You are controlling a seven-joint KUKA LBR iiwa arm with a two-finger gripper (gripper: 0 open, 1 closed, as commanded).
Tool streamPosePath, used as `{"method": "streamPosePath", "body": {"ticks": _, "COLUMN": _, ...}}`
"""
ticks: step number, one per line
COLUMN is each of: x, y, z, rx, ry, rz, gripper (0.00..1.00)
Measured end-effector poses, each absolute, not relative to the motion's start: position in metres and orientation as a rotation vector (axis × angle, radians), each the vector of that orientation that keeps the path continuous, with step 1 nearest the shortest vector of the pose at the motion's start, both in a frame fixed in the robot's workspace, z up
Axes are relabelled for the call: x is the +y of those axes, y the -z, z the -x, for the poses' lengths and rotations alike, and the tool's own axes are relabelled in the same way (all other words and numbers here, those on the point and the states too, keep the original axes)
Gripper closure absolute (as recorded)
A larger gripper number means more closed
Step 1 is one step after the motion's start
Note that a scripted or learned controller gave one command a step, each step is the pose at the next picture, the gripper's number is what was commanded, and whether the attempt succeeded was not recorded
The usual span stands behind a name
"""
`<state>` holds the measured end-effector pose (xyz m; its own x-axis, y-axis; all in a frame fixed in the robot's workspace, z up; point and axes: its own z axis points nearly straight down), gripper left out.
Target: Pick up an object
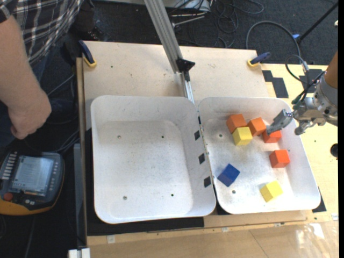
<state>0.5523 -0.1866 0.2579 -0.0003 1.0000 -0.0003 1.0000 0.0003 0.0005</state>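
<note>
The tool hovers over the right bin, its grip state unclear. A red cube sits just below it; descending squarely looks next.

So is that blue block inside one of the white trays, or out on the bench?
Inside. The blue block lies on the floor of the right-hand tray, near its left wall, apart from the other blocks.

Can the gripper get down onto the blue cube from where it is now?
Probably yes. The blue cube sits alone in the right bin, apart from the other cubes, with open floor all round it. The gripper hangs over the same bin, near the red cube, with nothing between.
</note>
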Motion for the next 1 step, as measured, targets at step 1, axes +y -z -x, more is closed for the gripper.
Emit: {"method": "streamPosePath", "body": {"ticks": 1, "x": -0.1803, "y": -0.3258, "z": -0.6279, "rx": 2.221, "ry": -0.009, "rz": -2.207, "gripper": 0.0}}
